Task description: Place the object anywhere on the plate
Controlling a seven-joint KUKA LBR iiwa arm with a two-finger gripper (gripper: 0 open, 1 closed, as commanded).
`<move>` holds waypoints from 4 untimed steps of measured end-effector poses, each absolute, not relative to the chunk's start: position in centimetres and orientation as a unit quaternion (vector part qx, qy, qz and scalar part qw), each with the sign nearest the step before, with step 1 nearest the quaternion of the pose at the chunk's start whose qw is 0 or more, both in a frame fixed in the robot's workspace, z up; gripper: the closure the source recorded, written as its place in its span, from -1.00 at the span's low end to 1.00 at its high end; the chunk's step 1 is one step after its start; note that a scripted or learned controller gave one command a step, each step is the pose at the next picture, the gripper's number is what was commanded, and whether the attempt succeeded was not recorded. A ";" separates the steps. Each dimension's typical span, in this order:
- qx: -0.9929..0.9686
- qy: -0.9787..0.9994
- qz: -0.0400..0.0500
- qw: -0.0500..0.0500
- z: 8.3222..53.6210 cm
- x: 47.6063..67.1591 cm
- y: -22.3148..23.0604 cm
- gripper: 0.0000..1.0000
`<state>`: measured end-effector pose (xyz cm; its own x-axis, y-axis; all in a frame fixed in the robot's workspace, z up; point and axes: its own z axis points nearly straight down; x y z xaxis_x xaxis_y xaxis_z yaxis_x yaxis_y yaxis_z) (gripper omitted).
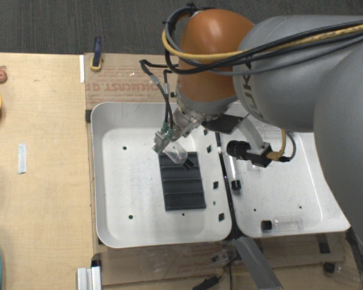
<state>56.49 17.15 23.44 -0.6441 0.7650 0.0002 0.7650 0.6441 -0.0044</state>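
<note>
A black ribbed rectangular plate [183, 186] lies flat in the middle of the left white bin [118, 180]. My gripper [172, 148] hangs over the plate's far edge, reaching in from the right under the orange band [212, 53] of the arm. A small pale, shiny piece [179, 156] sits right at the gripper's tip, just above or on the plate's far end; I cannot tell whether it is held or is part of the gripper.
The right white bin [302, 204] holds a small black piece [266, 225] beside a clear item [288, 223] near its front edge. A divider rim [225, 180] runs between the bins. A wooden bench top [36, 162] lies to the left.
</note>
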 end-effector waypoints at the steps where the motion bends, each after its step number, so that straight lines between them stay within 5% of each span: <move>1: -0.283 -0.959 0.000 0.000 29.3 53.9 18.0 1.00; 2: -0.141 -0.990 0.000 0.000 27.3 56.5 19.6 1.00; 4: 0.072 -0.997 -0.001 -0.001 20.3 58.3 22.8 1.00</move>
